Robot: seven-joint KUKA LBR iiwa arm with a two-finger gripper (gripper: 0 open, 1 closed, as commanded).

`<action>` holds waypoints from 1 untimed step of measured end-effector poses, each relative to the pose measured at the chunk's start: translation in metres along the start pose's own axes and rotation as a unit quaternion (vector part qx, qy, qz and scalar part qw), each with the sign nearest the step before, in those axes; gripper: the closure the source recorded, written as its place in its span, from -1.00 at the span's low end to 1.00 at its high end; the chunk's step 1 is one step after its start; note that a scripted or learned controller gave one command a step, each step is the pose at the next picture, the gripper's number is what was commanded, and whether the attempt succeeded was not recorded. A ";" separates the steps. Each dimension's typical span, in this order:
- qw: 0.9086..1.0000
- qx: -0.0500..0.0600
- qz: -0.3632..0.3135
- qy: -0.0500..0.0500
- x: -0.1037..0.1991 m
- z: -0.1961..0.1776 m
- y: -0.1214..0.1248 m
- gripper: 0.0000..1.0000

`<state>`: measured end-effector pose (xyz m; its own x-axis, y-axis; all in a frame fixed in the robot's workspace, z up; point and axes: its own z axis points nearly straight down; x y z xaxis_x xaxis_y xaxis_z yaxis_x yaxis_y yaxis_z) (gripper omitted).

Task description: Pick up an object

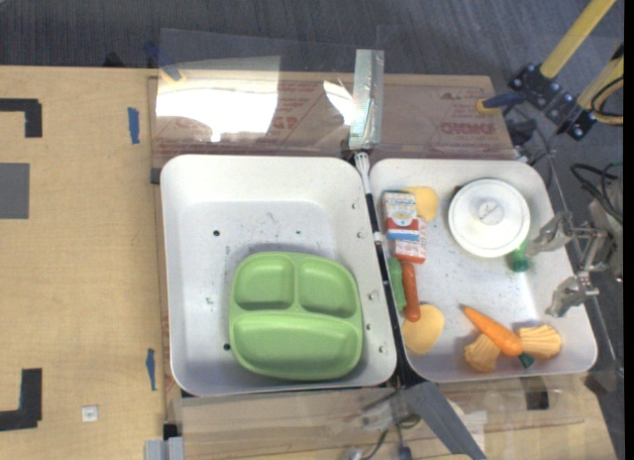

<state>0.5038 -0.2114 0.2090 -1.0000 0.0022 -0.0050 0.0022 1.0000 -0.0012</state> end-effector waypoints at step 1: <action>0.977 0.000 0.212 -0.001 0.009 0.109 0.025 -1.00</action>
<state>0.4949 -0.1862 0.1004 -0.9095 0.4156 -0.0071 0.4156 0.9096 0.0017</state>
